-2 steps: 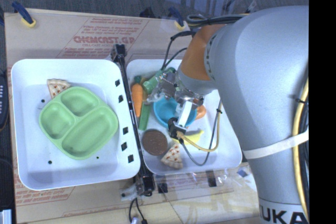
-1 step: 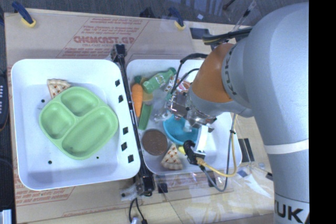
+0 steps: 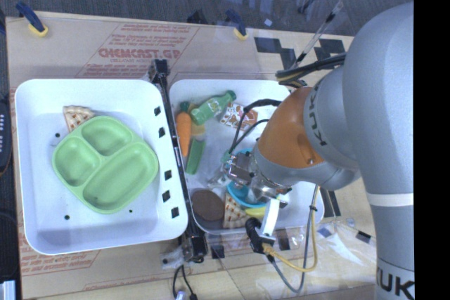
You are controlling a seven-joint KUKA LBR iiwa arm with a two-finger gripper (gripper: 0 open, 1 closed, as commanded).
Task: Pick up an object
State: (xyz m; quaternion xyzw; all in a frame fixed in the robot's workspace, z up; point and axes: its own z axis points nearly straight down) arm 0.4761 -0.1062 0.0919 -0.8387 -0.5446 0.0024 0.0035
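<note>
The right bin holds an orange carrot, a green bottle, a dark green stick-shaped item, a printed snack packet, a brown disc, a waffle piece and a blue bowl with something yellow beside it. My gripper is down in this bin, just above the blue bowl and to the right of the green stick. The orange wrist band and the grey arm cover the bin's right half.
The left bin carries a light green divided plate and a waffle wedge at its back left. A black divider runs between the bins. Cables trail near the front edge.
</note>
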